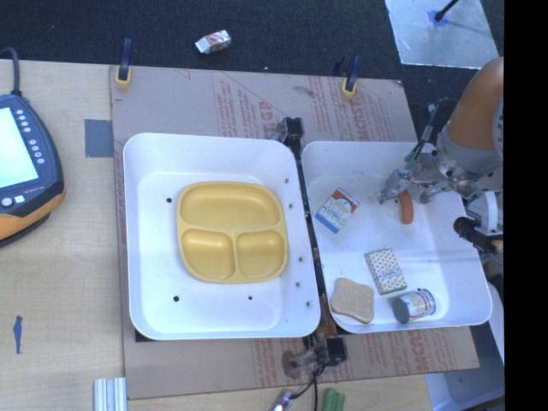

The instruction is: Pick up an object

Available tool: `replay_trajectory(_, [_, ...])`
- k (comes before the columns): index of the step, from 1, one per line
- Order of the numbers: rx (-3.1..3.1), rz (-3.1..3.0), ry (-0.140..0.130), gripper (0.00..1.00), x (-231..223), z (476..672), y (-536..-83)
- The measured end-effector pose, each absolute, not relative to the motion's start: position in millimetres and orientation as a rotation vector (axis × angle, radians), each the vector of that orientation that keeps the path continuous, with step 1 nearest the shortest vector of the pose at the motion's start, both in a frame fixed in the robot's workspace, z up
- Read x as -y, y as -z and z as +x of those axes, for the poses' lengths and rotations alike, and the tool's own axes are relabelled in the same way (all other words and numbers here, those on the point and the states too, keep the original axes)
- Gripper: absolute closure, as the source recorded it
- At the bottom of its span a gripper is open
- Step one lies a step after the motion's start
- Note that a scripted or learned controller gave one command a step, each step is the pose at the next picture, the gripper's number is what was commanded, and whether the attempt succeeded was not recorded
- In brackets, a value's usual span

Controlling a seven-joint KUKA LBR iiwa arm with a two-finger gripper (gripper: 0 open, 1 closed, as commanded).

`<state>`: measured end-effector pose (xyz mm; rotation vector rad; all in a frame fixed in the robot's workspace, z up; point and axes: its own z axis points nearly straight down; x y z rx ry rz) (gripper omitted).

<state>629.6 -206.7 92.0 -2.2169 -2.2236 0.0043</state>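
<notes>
My gripper hangs low over the back of the right bin. Its fingers are spread open, one on each side of the top end of a small orange stick-shaped object lying on the bin floor. Nothing is lifted. To the left of it lies a small blue, white and orange carton. Nearer the front are a patterned square packet, a slice of bread and a small can on its side.
The left bin holds a yellow divided plate. An orange-rimmed pendant lies at the bench's left edge. Clamps hold the cardboard at the back. The arm's grey body stands over the right bin's far right side.
</notes>
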Motion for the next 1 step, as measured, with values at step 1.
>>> replay_trajectory(1, [2.225,-2.216,-0.005,1.0,207.5,629.8,-102.6])
